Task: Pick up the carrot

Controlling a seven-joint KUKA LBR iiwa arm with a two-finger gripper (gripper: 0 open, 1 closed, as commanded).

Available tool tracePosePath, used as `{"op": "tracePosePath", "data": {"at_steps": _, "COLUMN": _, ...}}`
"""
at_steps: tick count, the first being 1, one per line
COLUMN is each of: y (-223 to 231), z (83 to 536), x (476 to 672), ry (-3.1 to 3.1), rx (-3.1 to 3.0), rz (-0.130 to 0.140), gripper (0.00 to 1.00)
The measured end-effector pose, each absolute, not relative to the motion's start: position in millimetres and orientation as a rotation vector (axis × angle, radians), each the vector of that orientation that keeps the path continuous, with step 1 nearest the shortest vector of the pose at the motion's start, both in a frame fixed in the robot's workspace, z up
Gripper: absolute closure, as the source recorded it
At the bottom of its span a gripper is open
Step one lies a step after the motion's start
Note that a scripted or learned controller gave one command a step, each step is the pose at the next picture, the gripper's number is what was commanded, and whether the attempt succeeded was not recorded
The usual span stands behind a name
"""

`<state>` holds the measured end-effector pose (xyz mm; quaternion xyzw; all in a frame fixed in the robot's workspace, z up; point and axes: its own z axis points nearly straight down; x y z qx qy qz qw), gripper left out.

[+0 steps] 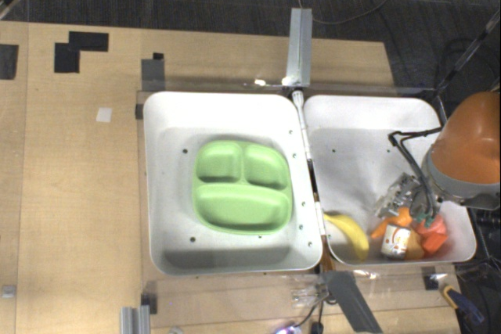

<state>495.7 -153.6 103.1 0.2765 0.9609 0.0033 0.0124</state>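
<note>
— Start at the left. What sits there?

— The left bin (pixel 156 168) holds a green divided plate (pixel 241 185), lying flat near its middle, with two small sections on the far side and one long section on the near side.

— And the right bin (pixel 352 129)?

— Its far half is bare white. The things crowd into the near right corner. A banana (pixel 349 233) lies against the near left wall, just beside the divider between the bins. Right of it is the carrot (pixel 379 230), a small orange piece showing between the banana and a white-and-orange container (pixel 397 241). A red item (pixel 435 235) lies at the right of that cluster.

— Where is the arm?

— It comes in from the right, orange band (pixel 470 141) over the bin's right edge, with the gripper (pixel 407 198) low over the cluster, just above the carrot and the container.

— Is it gripping anything?

— I cannot tell; the metal parts blur into the clutter, and no item shows plainly held.
</note>
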Motion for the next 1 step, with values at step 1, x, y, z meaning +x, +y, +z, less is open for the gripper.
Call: {"op": "tracePosePath", "data": {"at_steps": 1, "y": -153.7, "z": 103.0, "x": 495.5, "ry": 2.996, "rx": 0.862, "rz": 0.01, "gripper": 0.0}}
